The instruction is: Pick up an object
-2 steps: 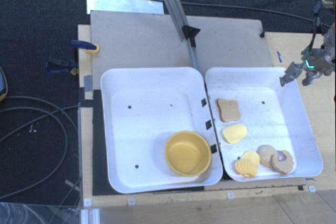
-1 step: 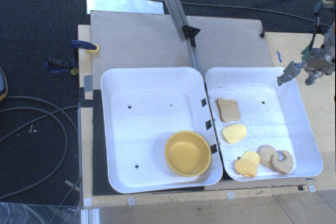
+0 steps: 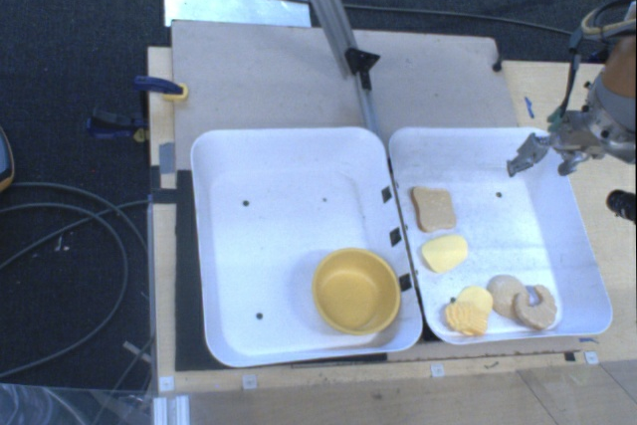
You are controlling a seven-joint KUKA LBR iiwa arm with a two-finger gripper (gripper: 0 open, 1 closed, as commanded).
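You saw gripper (image 3: pixel 545 157) open, nothing between fingers, hanging over right bin (image 3: pixel 582 244) by its far right corner. Your targets lay in that bin: tan toast slice (image 3: pixel 434 208) near left edge, pale yellow piece (image 3: pixel 444 253) just below it, yellow waffle (image 3: pixel 469 312) and two tan pastries (image 3: pixel 525 301) along near edge. Yellow bowl (image 3: pixel 355 291) sat in left bin (image 3: pixel 249 184), near right corner.

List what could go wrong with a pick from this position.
1. The waffle piece, round cookie and pretzel lie crowded in the right bin's near corner, so a grasp there may nudge neighbours or miss.
2. The gripper hovers over the bin's far edge, apart from every item.
3. The toast slice lies flat, likely hard to pinch.
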